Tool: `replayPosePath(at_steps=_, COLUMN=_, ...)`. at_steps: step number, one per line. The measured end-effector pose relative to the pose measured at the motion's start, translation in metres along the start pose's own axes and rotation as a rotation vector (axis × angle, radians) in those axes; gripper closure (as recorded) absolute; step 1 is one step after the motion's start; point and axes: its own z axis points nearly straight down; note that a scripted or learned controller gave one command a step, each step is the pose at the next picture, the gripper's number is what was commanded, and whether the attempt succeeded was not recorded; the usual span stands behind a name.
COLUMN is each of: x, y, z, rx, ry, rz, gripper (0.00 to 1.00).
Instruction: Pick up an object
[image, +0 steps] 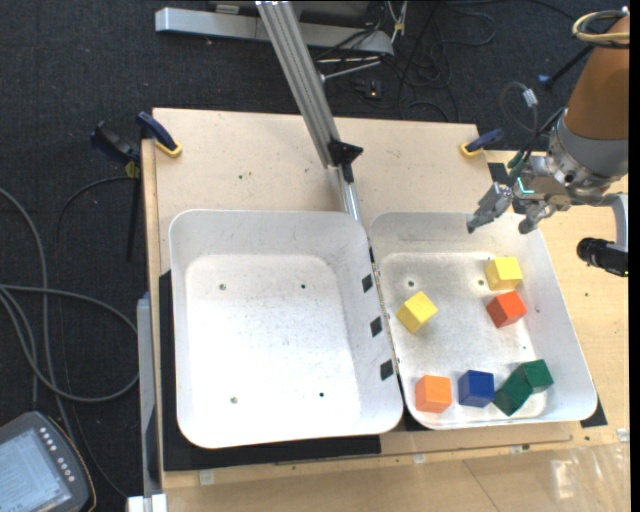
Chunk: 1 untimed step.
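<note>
hand (498, 216) – open, metal; cubes – matte, square-edged; right bin (565, 330) – glossy white

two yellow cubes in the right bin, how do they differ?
The upper yellow cube sits near the gripper, close beside the red cube; the lower yellow cube stands alone toward the bin's left wall, turned more diagonally. Both look alike in colour and size.
</note>
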Motion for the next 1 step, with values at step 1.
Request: replayPosePath(at_steps=1, x=0.0002, y=0.0008, z=-0.0029, rx=-0.004, ry=-0.002, rz=-0.002, gripper=0.00)
